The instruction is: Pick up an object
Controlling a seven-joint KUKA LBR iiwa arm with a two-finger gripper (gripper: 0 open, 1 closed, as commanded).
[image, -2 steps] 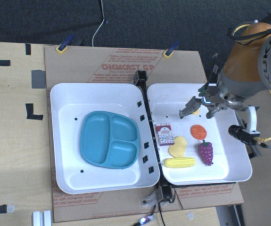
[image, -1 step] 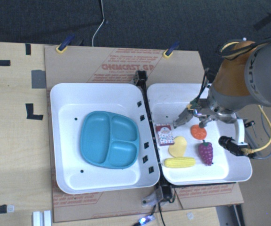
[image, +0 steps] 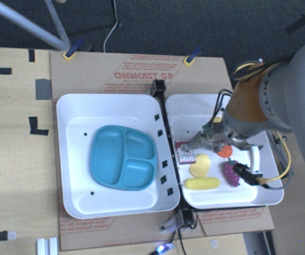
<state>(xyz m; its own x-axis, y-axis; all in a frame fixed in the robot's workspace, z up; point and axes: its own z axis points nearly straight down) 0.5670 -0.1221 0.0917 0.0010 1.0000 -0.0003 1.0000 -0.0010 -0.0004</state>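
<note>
Yellow corn toy (image: 202,183) in right bin (image: 194,108): light, stiff, smooth plastic; grasp across middle. Gripper (image: 216,137) nearby, jaw state indiscernible.

From my feed the table (image: 14,158) is pale wood with black tape marks toward nine o'clock. A printed cardboard sheet (image: 141,73) lies on it — clipped at twelve o'clock. On the cardboard sit two white bins, touching: left bin (image: 70,110) at nine o'clock, right bin (image: 186,108) at three.
</note>
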